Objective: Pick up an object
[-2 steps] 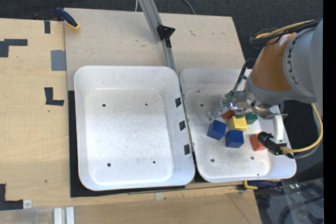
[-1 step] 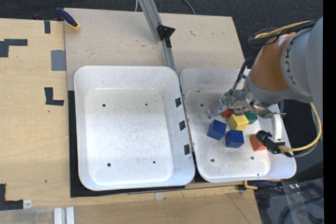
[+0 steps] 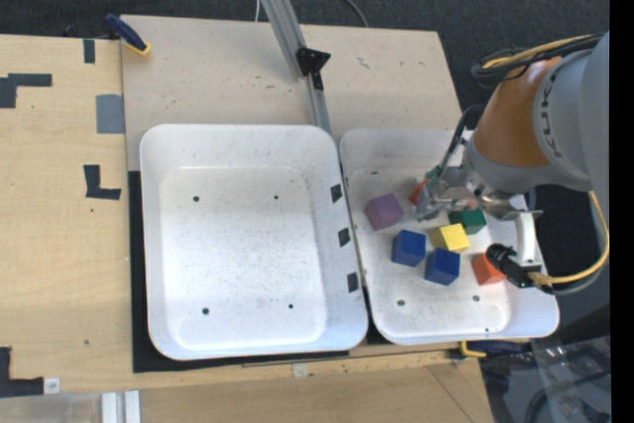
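We count two blue blocks point(image 3: 408, 248) point(image 3: 443, 265), one purple point(image 3: 383, 210), one yellow point(image 3: 454, 237); the gripper point(image 3: 433, 200) partly hides green point(image 3: 470, 221).

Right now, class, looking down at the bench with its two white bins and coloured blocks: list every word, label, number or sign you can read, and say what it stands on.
None: no readable text in this view.
The two shallow white plastic bins carry only dark dots, no writing.
The small coloured blocks, such as the blue cube, have plain faces.
Dark tape shapes on the wooden bench are not letters.
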Robot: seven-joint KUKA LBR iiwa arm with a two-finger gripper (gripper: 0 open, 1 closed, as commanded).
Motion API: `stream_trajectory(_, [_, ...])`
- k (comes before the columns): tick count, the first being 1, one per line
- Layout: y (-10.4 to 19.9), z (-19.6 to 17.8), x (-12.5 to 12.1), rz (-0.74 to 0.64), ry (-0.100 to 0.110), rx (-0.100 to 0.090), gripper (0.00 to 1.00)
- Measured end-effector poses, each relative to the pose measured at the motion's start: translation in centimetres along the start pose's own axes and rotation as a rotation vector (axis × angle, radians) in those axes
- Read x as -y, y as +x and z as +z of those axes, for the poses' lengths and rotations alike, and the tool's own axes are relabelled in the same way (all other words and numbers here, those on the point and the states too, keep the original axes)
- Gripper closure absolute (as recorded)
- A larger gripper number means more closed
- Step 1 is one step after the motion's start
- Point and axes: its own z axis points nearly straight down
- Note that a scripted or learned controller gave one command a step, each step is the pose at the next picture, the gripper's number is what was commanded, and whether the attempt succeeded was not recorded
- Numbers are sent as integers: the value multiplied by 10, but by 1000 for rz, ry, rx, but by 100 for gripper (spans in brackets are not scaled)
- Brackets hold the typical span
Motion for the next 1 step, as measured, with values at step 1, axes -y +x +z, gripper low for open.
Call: stream_trajectory(1, [6, -46, 2, -1, 26, -10, 100])
